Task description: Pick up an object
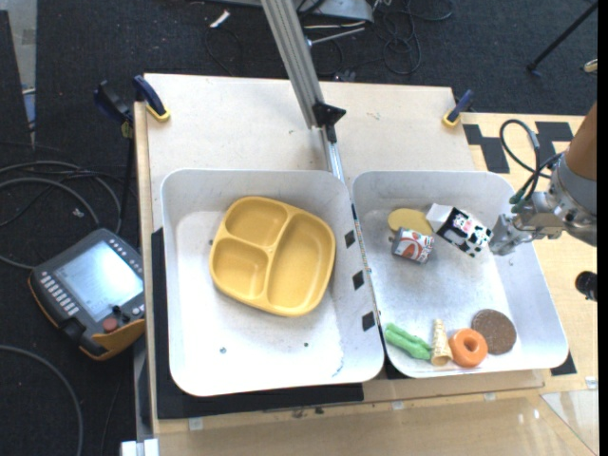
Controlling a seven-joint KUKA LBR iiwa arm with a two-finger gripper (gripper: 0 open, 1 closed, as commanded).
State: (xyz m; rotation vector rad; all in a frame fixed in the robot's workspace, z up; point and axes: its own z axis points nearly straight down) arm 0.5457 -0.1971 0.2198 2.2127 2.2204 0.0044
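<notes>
The right bin (pixel 532 283) holds several small objects. A black-and-white cow-patterned carton (pixel 459 228) lies near its back, beside a small red and white can (pixel 412 245) and a yellow disc (pixel 408 219). Along the front edge lie a green pea pod (pixel 408 340), a cone (pixel 439 342), an orange ring (pixel 468 347) and a brown round cookie (pixel 494 331). My gripper (pixel 501 239) reaches in over the bin's right wall, just right of the carton and apart from it. Nothing shows in its grasp.
A yellow divided plate (pixel 273 255) lies in the left bin (pixel 190 331). A slanted metal post (pixel 294 46) rises from the back between the bins. A teach pendant (pixel 90 293) sits off the bench to the left. Clamps (pixel 152 98) mark the bench's back corners.
</notes>
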